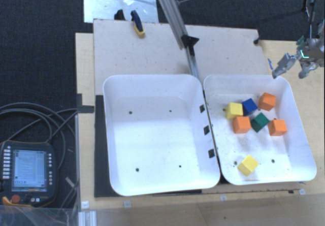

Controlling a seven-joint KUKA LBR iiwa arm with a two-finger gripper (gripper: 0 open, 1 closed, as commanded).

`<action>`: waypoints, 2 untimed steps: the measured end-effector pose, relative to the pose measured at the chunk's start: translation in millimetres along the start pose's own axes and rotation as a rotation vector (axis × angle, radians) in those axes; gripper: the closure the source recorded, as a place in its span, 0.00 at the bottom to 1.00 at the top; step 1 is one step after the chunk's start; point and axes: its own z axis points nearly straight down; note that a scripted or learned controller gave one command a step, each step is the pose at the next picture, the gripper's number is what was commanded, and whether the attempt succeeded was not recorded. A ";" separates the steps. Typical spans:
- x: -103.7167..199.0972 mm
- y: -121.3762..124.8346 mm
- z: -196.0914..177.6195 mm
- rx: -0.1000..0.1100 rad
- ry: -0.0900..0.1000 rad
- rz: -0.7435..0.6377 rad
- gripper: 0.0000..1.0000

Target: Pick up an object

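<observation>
While jaws [293,66] hang spread, holding nothing, beyond right bin [299,118], seven blocks [242,124] inside

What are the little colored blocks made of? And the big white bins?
The blocks, like the yellow block and the orange block, look like painted wood or maybe foam: flat matte colors, crisp edges, no shine. I can't tell which. The right bin and left bin look like smooth molded plastic, with rounded corners and soft glare.

A robotics lab: teach pendant [28,171] (cabled), bench [152,52] with white bins [152,189].
</observation>
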 end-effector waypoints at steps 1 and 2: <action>0.3 0.6 -2.1 -0.003 -0.001 -0.001 0.00; -0.9 5.9 58.5 0.002 0.000 0.001 0.00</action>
